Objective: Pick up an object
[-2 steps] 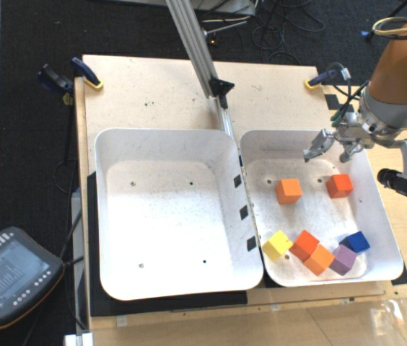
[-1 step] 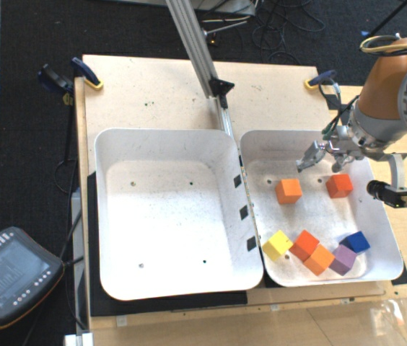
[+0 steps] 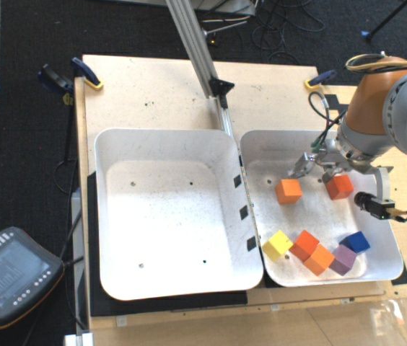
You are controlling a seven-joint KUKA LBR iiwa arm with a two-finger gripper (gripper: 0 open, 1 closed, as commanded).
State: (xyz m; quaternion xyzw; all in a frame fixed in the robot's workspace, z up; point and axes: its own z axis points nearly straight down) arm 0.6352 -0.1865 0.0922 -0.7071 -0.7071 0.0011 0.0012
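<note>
The gripper (image 3: 317,163) hangs low in the right bin (image 3: 261,150), w/ fingers spread and nothing between them. Two cubes flank it: an orange cube (image 3: 289,191) just below-left of the gripper, a red-orange cube (image 3: 339,186) just below-right. Neither is between the fingers; both lie near, so the coming move probably needs a small shift toward one of them.

Further below the gripper, well apart, a cluster sits: yellow cube (image 3: 278,244), red cube (image 3: 305,242), orange block (image 3: 320,259), purple cube (image 3: 343,259), blue cube (image 3: 356,242).

Fingertips are small & partly hidden by the wrist, so exact contact w/ the bin floor is hard to tell.
</note>
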